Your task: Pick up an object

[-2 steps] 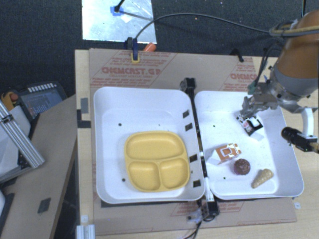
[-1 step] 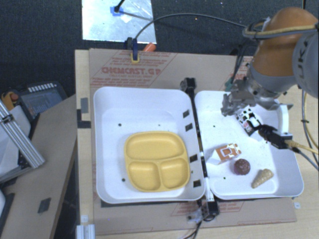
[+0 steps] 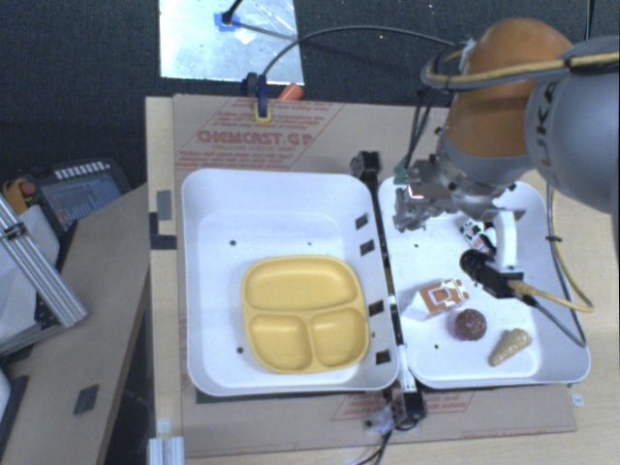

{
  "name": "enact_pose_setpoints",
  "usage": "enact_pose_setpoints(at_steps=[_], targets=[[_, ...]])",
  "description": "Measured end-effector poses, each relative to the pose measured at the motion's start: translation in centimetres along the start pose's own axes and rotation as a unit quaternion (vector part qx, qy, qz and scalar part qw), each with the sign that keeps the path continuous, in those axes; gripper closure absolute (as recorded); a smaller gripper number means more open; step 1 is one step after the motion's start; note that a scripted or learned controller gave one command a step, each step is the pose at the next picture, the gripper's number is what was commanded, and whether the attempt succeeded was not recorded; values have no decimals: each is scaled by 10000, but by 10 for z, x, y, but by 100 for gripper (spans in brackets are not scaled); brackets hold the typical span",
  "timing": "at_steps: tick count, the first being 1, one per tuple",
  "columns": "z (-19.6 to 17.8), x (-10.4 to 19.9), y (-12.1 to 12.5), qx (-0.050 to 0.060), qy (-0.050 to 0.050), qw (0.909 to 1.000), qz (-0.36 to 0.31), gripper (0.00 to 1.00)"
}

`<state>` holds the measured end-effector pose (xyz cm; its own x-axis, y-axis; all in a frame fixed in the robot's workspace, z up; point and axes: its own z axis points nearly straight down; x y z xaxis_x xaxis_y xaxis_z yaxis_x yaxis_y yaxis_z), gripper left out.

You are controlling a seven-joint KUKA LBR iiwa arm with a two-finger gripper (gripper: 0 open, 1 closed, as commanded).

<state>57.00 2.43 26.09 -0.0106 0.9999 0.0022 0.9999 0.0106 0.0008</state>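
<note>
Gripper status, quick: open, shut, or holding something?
Gripper: cannot be told. It hangs over the upper left part of the right bin, and nothing can be seen held in it.

yellow tray (image 3: 303, 313), white bins (image 3: 208, 260), brown donut (image 3: 471, 325)

Yellow divided tray (image 3: 303, 314) fills the left bin (image 3: 208, 201); end effector (image 3: 418, 204) over the right bin (image 3: 562, 361).

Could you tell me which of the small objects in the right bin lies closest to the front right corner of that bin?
The cream cone-shaped piece. It lies to the right of the round brown piece and the orange-and-white packet, both nearer the bin's middle.
</note>
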Motion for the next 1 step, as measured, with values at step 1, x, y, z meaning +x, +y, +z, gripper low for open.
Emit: enact_pose_setpoints(at_steps=[1], targets=[[22,57,-6,9,-1,10000,2,100]])
